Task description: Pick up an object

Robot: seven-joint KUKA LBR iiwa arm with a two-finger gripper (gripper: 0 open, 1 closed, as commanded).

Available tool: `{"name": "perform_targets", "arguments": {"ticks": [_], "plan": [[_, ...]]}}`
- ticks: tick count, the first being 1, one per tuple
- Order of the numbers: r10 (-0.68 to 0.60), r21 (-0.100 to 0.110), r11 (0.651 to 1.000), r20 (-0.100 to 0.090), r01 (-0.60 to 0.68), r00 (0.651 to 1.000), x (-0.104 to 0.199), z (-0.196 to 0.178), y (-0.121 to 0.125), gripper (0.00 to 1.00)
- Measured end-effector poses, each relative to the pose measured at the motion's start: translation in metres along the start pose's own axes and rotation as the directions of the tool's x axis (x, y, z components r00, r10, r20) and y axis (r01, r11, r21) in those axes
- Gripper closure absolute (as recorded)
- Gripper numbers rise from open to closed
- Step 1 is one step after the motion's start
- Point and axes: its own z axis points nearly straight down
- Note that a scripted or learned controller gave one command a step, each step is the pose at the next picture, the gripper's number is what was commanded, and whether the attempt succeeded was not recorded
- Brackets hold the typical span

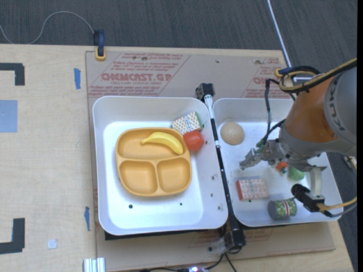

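Green can [282, 208] nearest the lens, just below the hand [266, 154].
Hand hovers in right bin [249, 217]; finger state cannot be told. Red packet [252, 188] sits just beneath-left; risk: closing between packet and can, catching neither.

Bare floor [244, 152] between ball [232, 133] and box [252, 188].
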Motion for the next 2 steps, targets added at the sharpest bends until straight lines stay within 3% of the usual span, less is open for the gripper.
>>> {"name": "perform_targets", "arguments": {"ticks": [1, 2], "plan": [[-0.004, 0.003, 1.0, -0.008, 0.004, 1.0, 0.002, 0.011, -0.022, 0.0], [0.0, -0.003, 1.0, 0.001, 0.0, 1.0, -0.003, -0.001, -0.021, 1.0]]}}
